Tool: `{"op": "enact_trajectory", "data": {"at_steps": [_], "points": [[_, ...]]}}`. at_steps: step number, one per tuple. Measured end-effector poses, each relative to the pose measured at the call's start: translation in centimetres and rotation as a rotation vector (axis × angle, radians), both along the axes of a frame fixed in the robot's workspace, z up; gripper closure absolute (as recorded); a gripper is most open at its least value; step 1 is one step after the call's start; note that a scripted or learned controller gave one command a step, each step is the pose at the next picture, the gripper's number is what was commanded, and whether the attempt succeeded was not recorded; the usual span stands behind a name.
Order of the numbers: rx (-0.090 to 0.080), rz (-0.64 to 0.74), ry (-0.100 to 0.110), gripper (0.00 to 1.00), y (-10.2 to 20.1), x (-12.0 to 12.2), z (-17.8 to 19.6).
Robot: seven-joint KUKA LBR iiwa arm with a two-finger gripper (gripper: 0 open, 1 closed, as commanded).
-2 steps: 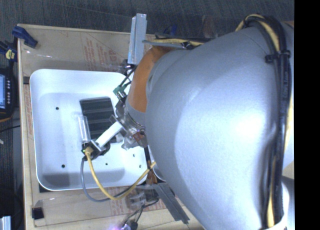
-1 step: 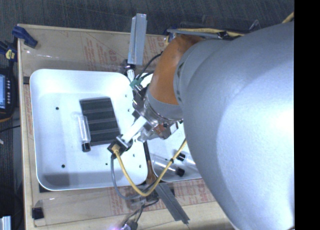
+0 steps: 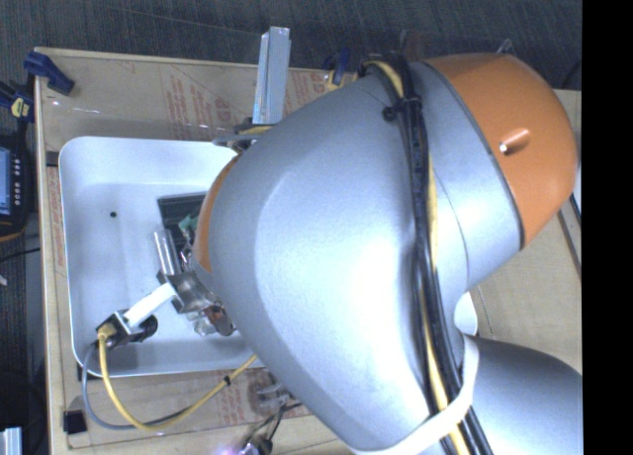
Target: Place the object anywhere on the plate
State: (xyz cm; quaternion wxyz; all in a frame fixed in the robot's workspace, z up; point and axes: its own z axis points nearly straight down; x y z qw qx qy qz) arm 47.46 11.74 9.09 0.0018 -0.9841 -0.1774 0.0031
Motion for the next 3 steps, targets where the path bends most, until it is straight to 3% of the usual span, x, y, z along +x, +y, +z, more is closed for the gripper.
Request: {"op": "enact_trajectory", "data": {"at_steps": [1, 2, 3], "points": [[0.0, 0.0, 0.0, 0.0, 0.0, 0.0, 0.0], [-0.003, -0.15, 0.0, 0.0, 2.1, 1.3, 0.0], [-0.005, -0.142, 0.0, 1.0, 2.1, 1.3, 0.9]]}}
